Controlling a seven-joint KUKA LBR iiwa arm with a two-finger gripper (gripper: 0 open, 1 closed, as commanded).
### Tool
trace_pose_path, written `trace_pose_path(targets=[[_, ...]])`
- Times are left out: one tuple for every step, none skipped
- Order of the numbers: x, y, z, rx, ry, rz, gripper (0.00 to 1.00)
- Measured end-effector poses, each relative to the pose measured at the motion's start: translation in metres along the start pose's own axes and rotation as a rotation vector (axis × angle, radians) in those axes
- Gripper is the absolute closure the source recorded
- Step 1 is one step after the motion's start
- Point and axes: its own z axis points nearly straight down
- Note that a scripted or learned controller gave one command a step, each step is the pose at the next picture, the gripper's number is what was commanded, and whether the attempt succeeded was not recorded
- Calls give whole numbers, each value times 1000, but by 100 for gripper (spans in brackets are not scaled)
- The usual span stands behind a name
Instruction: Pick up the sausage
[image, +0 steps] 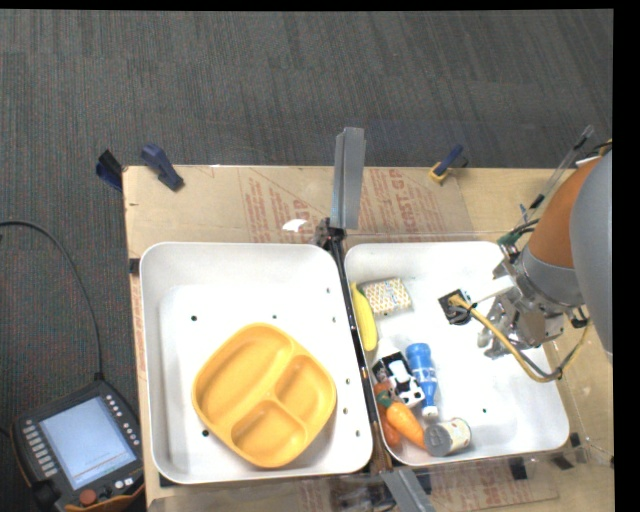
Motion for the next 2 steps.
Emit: trace_pose_path(targets=[[-1,-1,-8,4,-6,-5,100],[-2,-2,-15,8,-11,-12,100]])
